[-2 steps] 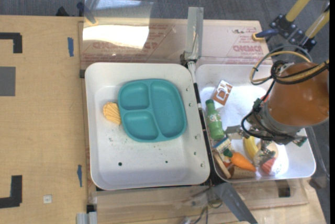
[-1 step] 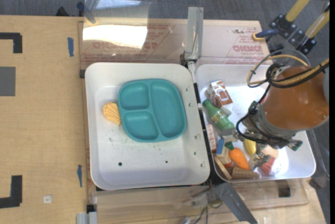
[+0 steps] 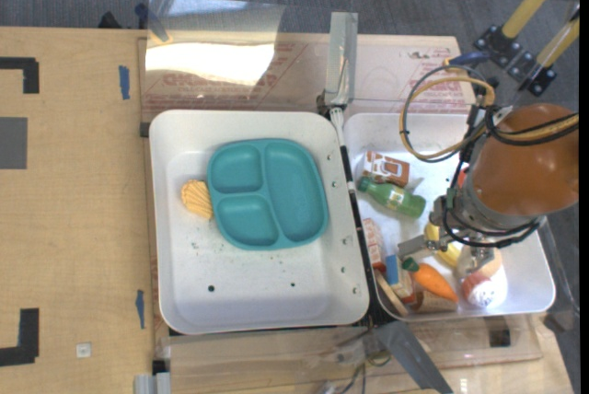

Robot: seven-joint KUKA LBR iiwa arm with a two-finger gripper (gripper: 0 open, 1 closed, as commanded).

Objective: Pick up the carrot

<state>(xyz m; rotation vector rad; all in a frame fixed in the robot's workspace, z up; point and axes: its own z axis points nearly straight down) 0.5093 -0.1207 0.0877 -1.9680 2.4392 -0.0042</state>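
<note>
Camera view: tool (image 3: pixel 440 251) sits lower right in the right bin (image 3: pixel 538 286), just above the carrot (image 3: pixel 434 283); its state cannot be told.

A robotics lab, by the look of it. The arm (image 3: pixel 520 167), grey with an orange band and looped cables, works over a plywood bench (image 3: pixel 69 199) marked with blue tape tabs and black corner marks. Beneath and beside it sit two white bins (image 3: pixel 175 291), holding a teal compartment plate (image 3: pixel 267 194) and toy groceries.
</note>
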